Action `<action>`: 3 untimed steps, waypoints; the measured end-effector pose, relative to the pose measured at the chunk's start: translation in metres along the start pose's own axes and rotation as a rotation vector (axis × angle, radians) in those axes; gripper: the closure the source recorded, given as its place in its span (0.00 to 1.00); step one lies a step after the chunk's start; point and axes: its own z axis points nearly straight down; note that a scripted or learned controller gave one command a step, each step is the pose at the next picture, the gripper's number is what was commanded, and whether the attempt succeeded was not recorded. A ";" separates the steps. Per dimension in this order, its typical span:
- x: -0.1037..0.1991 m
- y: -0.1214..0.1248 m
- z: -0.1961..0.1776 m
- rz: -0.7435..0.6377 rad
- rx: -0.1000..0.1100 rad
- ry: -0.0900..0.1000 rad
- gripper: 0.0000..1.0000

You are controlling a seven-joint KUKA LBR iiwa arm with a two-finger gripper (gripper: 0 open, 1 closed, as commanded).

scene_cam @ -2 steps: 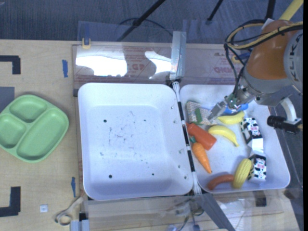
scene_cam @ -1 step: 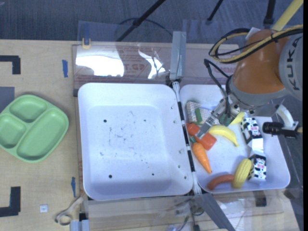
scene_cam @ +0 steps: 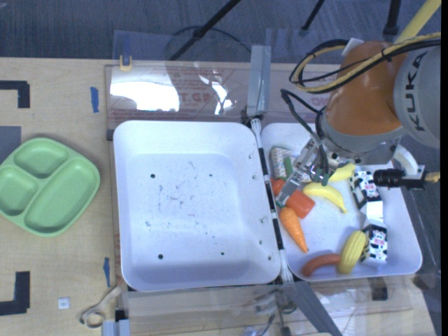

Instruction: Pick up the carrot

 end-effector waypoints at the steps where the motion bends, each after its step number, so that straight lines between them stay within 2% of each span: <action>1: 0.019 0.035 0.000 -0.248 -0.001 0.000 0.00; 2: -0.019 0.058 -0.001 -0.421 -0.002 -0.003 0.00; 3: -0.038 0.106 -0.001 -0.599 -0.003 -0.004 0.00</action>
